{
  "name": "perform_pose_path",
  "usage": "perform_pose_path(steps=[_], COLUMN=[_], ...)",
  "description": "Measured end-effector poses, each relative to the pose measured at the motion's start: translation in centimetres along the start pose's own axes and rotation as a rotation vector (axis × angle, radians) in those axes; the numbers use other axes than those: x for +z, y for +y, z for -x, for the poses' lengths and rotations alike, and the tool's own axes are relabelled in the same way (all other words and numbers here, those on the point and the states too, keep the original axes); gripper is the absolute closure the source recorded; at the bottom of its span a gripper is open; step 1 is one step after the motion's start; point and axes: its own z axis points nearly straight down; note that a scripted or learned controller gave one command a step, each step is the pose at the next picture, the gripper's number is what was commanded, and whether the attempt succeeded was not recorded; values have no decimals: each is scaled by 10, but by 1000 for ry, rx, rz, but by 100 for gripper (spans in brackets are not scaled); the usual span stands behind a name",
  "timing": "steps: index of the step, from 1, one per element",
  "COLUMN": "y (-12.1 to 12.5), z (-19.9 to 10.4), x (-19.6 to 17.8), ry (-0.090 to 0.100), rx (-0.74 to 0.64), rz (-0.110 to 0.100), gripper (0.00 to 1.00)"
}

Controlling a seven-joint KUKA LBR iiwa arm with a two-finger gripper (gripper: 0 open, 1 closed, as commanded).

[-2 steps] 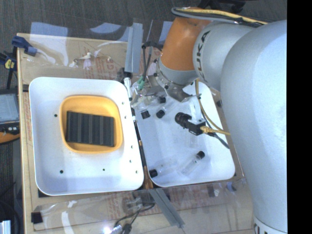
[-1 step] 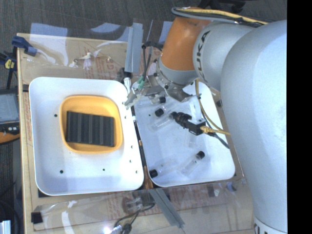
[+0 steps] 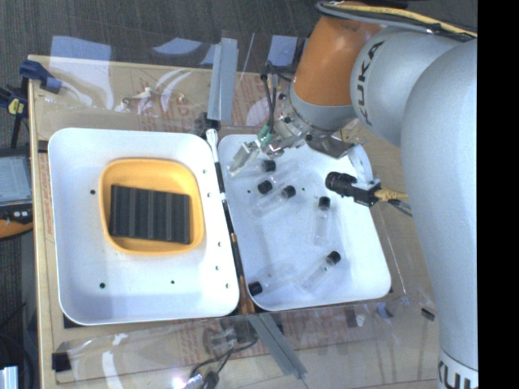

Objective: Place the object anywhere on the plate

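Two white bins sit side by side on a surface [image 3: 122,87]. The left bin [image 3: 73,282] holds a yellow plate [image 3: 150,173] with a dark ridged centre. The right bin [image 3: 365,278] holds several clear vials with black caps [image 3: 324,267]. The gripper [image 3: 251,151] hovers over that bin's upper left corner; whether it grips anything cannot be told.

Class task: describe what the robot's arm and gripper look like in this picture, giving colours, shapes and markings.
The arm is thick, rounded and light grey, with an orange band above the wrist and part of black KUKA lettering beside it. The gripper is small and metallic, with a green part.
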Motion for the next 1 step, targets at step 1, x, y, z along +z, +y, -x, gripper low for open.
perform_pose_path(steps=[1], y=[28], z=[12], x=[26], ry=[0], rx=[277], rz=[0], gripper=[0])
